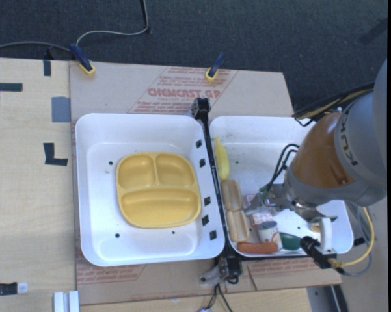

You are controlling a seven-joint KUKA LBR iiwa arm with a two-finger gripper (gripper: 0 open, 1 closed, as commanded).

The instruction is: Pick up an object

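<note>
In the right bin (260, 132) my gripper (263, 204) hangs low over a cluster of small objects near the front. Just under it stands a small tin can (268, 231). A long tan bread stick (233, 208) lies along the bin's left wall, immediately left of the gripper. A red sausage (258, 246) lies at the front edge, and a dark green piece (290, 241) sits to its right. A yellow banana-like piece (222, 162) rests further back by the divider. The wrist hides whatever is directly under the gripper.
The left bin (94, 174) holds a yellow divided plate (158, 189). The grey arm with its orange band (322, 158) covers the right bin's right half. Cables (283, 164) loop beside the wrist. Yellow clamps (214, 69) hold the cardboard at the back.
</note>
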